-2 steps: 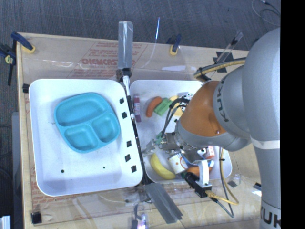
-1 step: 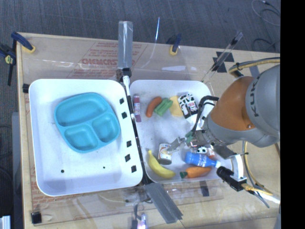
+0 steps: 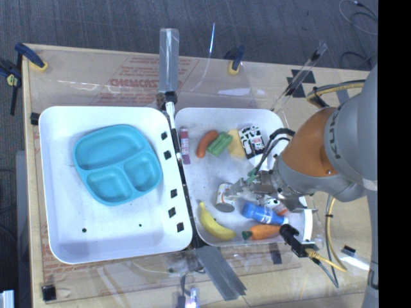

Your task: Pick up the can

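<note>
The can [image 3: 224, 197] is small and silver. It lies in the right bin [image 3: 196, 191], just above the banana, with its round end facing the bin's left wall. My gripper [image 3: 243, 186] reaches in from the right and is low over the bin. Its tip is right against the can's right side. The grey arm with its orange band [image 3: 311, 149] hides what lies behind the gripper, so I cannot make out whether the can is held.
Around the can are a banana [image 3: 215, 223], a blue bottle [image 3: 261, 213] and a carrot [image 3: 264, 232]. Farther back lie a pink marker [image 3: 184, 145], an orange piece [image 3: 207, 143], a green piece [image 3: 219, 144] and a cow-patterned item [image 3: 252, 140]. The left bin holds a blue divided plate [image 3: 117, 163].
</note>
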Controlling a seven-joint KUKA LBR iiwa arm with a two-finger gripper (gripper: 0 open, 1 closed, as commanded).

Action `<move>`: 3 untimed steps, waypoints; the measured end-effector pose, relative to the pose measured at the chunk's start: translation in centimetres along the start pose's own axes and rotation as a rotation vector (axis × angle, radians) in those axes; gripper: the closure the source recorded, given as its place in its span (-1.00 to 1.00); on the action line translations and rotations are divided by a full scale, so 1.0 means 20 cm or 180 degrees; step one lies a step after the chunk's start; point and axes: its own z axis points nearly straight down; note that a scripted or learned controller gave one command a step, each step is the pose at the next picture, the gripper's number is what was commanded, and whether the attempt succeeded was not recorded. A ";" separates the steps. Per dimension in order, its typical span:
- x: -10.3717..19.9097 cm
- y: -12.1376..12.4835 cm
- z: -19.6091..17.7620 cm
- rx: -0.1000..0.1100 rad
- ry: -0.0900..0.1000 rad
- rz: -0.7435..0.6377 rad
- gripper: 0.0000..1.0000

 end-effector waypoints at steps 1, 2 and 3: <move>0.43 -0.10 0.07 0.0061 -0.0004 0.0052 -1.00; 0.43 -0.09 0.03 0.0067 0.0007 0.0037 1.00; 0.72 -0.14 -0.42 0.0089 0.0005 0.0268 1.00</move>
